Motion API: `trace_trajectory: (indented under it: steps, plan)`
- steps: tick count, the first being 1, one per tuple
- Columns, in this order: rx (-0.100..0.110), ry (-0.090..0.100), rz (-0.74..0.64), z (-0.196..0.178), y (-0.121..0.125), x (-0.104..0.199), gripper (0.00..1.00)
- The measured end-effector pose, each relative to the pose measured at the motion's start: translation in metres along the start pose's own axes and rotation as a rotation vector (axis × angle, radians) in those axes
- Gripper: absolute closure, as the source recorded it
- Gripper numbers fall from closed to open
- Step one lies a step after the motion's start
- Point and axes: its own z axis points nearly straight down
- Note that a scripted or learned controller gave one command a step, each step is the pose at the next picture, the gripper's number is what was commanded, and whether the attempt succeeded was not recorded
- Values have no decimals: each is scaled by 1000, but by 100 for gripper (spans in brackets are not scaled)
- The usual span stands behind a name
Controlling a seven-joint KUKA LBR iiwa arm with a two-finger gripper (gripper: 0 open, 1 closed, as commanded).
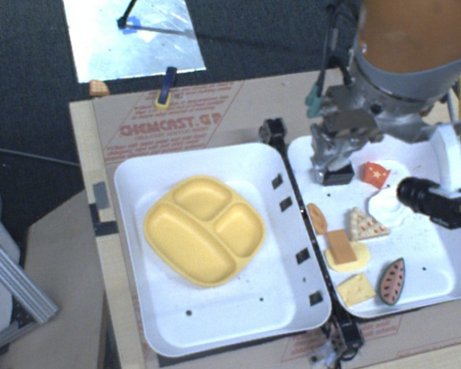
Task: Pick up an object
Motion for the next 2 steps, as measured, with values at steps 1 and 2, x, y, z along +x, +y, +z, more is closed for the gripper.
trace_trajectory:
  steps: [1,2]
  plan:
    - [5,2,-6,9,-1,92,100]
    - [2,2,-1,-3,0,87,100]
